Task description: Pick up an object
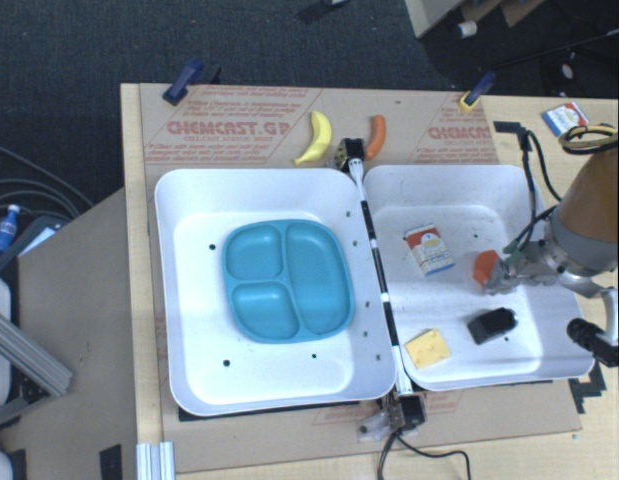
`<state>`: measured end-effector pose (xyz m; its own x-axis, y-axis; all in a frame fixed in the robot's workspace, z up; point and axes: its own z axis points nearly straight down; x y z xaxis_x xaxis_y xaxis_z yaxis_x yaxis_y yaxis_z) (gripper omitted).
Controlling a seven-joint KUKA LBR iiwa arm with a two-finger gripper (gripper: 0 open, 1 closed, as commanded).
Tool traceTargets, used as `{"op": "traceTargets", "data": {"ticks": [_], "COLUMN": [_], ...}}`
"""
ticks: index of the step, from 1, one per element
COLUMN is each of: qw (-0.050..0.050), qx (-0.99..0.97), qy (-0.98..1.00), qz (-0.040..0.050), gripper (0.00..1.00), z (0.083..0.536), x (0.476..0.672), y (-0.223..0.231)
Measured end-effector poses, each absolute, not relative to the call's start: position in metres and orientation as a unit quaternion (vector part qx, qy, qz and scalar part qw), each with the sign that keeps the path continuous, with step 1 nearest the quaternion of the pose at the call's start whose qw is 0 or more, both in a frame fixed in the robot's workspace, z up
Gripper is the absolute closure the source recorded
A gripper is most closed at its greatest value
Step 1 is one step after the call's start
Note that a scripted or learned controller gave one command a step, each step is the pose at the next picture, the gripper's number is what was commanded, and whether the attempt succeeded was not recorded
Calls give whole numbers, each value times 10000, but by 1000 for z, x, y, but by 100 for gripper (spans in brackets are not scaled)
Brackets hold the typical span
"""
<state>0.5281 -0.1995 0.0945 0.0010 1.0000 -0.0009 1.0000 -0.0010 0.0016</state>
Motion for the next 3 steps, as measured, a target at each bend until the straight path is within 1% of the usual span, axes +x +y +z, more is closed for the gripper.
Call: {"op": "traceTargets", "data": {"ticks": [1,2,3], "qw": [8,16,15], "qx": [7075,7076,7076], "qy": [7067,7066,7067], "qz": [3,5,5], "gripper": [0,100,0], "z": [94,104,104], "x": [528,528,528], "y": [-199,-199,-199]}}
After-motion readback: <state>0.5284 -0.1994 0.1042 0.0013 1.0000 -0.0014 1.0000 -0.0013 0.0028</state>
